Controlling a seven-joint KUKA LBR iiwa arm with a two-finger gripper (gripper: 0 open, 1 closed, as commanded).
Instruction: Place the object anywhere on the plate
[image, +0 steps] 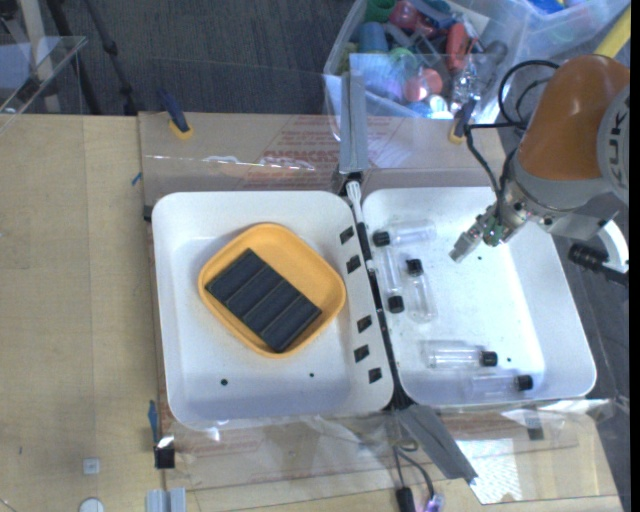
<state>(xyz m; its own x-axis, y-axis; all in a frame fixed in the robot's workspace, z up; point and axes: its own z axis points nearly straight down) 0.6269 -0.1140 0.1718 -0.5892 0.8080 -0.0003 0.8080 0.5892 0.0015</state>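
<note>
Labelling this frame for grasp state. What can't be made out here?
- Gripper, camera view: too small and blurred to tell its state or whether it holds anything.
- Clear plastic vials with black caps in the right white bin: transparent against white, outlines faint, exact count uncertain.
- Dark ribbed rectangular slab on the yellow square plate: what it is is unclear.
- Clear tub of colourful items: cut off by the top edge, blurred.

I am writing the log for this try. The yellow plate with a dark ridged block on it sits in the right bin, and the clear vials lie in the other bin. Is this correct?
Not quite. The camera view shows the yellow plate, with the dark ridged block on it, in the left bin; the clear vials lie in the right bin.
</note>
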